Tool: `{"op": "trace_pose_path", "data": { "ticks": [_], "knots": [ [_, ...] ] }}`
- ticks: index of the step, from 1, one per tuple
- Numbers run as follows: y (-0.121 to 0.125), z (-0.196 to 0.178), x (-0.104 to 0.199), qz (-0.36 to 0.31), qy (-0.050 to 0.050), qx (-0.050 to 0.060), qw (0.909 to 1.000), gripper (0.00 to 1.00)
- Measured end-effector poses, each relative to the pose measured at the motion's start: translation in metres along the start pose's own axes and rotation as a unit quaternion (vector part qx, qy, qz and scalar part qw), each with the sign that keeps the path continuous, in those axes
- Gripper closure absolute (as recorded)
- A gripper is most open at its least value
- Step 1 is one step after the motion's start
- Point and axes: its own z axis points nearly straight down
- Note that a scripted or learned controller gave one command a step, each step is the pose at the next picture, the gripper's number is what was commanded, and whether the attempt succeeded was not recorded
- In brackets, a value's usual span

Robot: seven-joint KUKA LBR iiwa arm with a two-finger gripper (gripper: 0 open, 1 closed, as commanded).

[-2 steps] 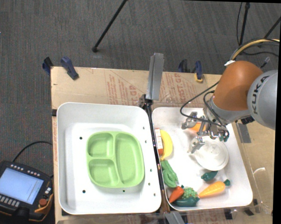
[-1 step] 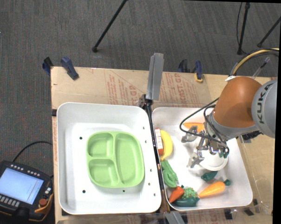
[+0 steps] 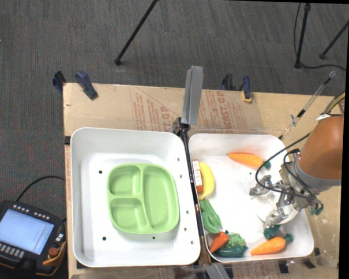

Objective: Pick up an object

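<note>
So the arm was reaching in from the right, low over the right bin (image 3: 252,139), with the hand (image 3: 277,217) hanging down near that bin's front right corner. Honestly I couldn't tell whether the hand was released or clenched, the wrist hardware and cables blocked too much of it, and I saw nothing clearly caught in it. Candidates were all in that same bin: a carrot (image 3: 268,246) lying just below the hand beside a dark teal piece (image 3: 272,231), another carrot (image 3: 246,160) up near the back wall, a banana (image 3: 207,181) against the left wall, a green pepper-looking thing (image 3: 211,216) below it, and a broccoli (image 3: 234,244) next to a small carrot (image 3: 218,241) along the front. The left bin (image 3: 84,161) just had a green divided plate (image 3: 143,198) sitting in it, well away from the action. My read: this was the approach or descent step, nothing lifted yet. Next move probably called for lining up over the front carrot or the teal piece, getting down to it without clipping the bin wall, then closing and lifting straight up.
</note>
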Motion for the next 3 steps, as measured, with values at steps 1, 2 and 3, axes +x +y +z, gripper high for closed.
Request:
{"op": "trace_pose_path", "data": {
  "ticks": [1,2,3],
  "knots": [
    [0.011,-0.001,-0.073,-0.143,-0.003,0.000,0.9897,0.00],
    [0.073,-0.001,-0.098,-0.113,-0.003,-0.001,0.9936,0.00],
    [0.049,-0.001,-0.066,-0.120,-0.002,0.000,0.9928,0.00]
  ]
}}
